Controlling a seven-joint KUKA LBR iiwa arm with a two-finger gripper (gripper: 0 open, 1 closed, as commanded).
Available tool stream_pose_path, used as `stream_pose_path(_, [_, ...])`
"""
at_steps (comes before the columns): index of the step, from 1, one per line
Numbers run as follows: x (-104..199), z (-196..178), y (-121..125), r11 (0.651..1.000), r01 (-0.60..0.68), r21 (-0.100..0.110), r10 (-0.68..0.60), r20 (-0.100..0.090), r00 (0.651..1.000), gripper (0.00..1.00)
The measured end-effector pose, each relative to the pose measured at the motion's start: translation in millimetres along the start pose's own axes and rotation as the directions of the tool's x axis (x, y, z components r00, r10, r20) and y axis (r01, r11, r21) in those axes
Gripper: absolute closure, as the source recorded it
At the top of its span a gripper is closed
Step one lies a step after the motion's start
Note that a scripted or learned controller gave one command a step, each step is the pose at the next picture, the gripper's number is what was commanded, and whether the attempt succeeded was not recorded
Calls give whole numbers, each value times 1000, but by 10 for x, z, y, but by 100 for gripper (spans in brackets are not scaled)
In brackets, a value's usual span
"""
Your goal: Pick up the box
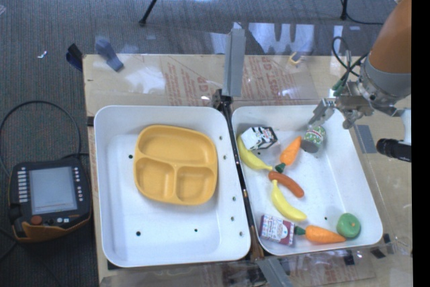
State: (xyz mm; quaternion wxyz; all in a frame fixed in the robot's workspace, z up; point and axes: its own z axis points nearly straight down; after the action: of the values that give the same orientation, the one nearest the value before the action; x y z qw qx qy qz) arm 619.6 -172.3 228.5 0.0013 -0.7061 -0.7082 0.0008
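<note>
Looking down from the camera view, the arm comes in from the right, and its claw (334, 112) hangs over the far edge of the right bin (366, 188). The claw's fingers (318, 115) look spread apart, with nothing between them. A small can (314, 138) sits just under the claw's left finger.

The task says to pick up the box. Two things look like boxes. A red box (277, 228) lies at the near edge of the right bin, and a black and white carton (259, 138) sits at its far left corner. Which one is meant is hard to tell, but the red box looks the most like a box.

To do this step well, the claw would likely need to move to the near side, turn to line up with the box's short sides, and come straight down.

Things are close by. A carrot (324, 234) touches the right side of the red box, and a banana (287, 203) lies just past it. These could get bumped or grabbed by mistake. A green fruit (349, 225) sits near the carrot.

The left bin (114, 212) holds a yellow tray (177, 164). It is well apart from all this.
</note>
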Motion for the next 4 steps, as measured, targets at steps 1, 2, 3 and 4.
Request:
stream_pose_path(1, [38, -1690, -482, 975, 222, -3, -222, 2, 975, 0])
stream_pose_path(2, [340, -2080, 91, 989, 147, -1, -147, 1, 989, 0])
stream_pose_path(3, [-387, -2078, 244, 956, -293, 0, 293, 1, 956, 0])
stream_pose_path(4, [-333, -2169, 266, 959, -282, 3, 282, 1, 959, 100])
